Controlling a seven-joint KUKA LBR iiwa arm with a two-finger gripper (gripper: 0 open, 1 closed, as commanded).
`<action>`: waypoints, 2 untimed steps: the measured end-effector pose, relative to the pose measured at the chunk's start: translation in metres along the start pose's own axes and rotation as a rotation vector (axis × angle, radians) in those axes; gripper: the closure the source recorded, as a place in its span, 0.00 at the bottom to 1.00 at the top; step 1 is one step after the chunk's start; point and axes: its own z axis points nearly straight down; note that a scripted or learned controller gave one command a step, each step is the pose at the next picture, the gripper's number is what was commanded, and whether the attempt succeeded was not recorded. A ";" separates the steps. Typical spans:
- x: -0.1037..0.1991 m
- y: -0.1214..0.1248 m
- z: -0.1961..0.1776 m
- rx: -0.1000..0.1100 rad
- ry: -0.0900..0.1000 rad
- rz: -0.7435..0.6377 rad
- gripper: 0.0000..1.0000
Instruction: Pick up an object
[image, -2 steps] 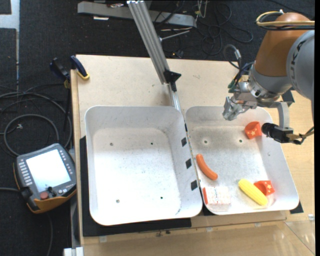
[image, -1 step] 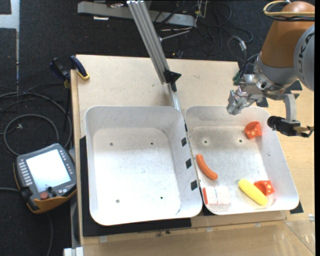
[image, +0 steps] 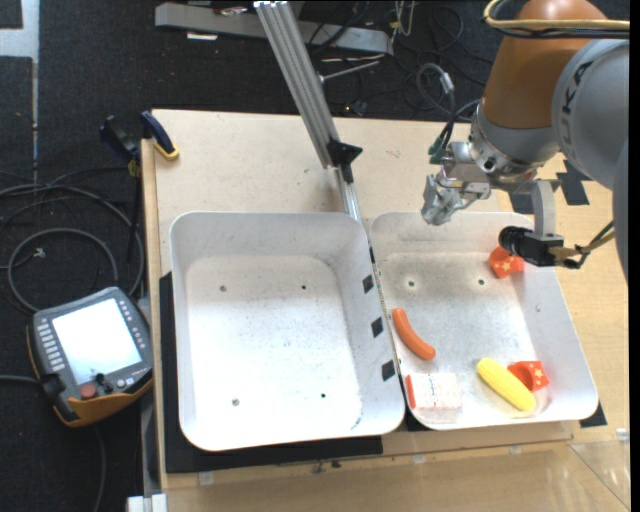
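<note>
You have the table (image: 250, 160) under both bins, its tan top bare along the far edge. The arm (image: 560, 80) reaches in from the right, grey with its orange band high in view.

Left bin (image: 190, 300): a wide speckled floor, walls all round, plenty of open room across it.

Right bin (image: 560, 320): its things sit along the edges, and the middle and far-left floor lie open. The divider where the two bins meet runs just left of the sausage.

Pincer (image: 438, 212): hangs above the right bin's far rim, near its far-left corner, well apart from every object. Whether its tips are spread or closed, you cannot tell; nothing is seen between them.

Objects, largest down:
- Yellow banana (image: 505, 384), lying slantwise near the near-right corner, touching or just beside the red piece.
- White box with red trim (image: 434, 393), at the near wall, close to the divider.
- Orange sausage (image: 412, 334), slanted, near the divider, open floor to its right.
- Red piece (image: 531, 374), tucked between the banana and the right wall.
- Orange block (image: 505, 263), against the far-right wall, just below a black fitting (image: 530, 243) on the arm.

A teach pendant (image: 90, 350) lies off the table to the left.
</note>
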 end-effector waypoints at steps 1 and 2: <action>0.048 -0.004 0.011 0.004 0.000 0.000 1.00; 0.101 0.003 0.005 0.000 0.001 -0.001 1.00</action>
